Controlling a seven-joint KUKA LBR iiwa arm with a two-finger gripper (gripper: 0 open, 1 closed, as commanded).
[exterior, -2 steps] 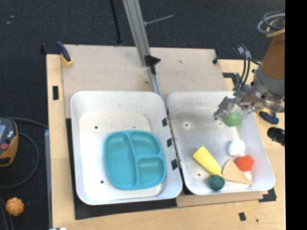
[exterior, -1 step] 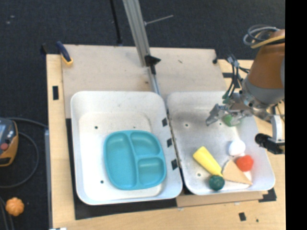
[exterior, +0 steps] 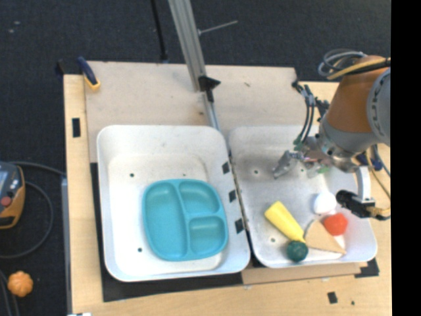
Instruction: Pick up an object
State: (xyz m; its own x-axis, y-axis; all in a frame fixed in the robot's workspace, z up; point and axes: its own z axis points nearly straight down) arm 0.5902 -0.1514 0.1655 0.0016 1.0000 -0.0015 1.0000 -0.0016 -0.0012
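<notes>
Over on the right bin [exterior: 263,143], the arm [exterior: 352,114] reaches in and its tool [exterior: 284,166] hangs low over the upper part of the bin floor, nothing between the fingers. Honestly can't tell if they're spread or pinched from this angle.

All the pickable stuff is bunched in the near-right corner of that bin, well apart from the tool: a yellow block [exterior: 283,220], a dark green ball [exterior: 297,251] just below it, a tan wedge [exterior: 323,239], a red ball [exterior: 336,224] and a white object [exterior: 323,203]. Left bin [exterior: 158,140] has a teal divided plate [exterior: 185,218]. An orange ball [exterior: 20,283] sits way off the counter [exterior: 145,97] on the left.
</notes>
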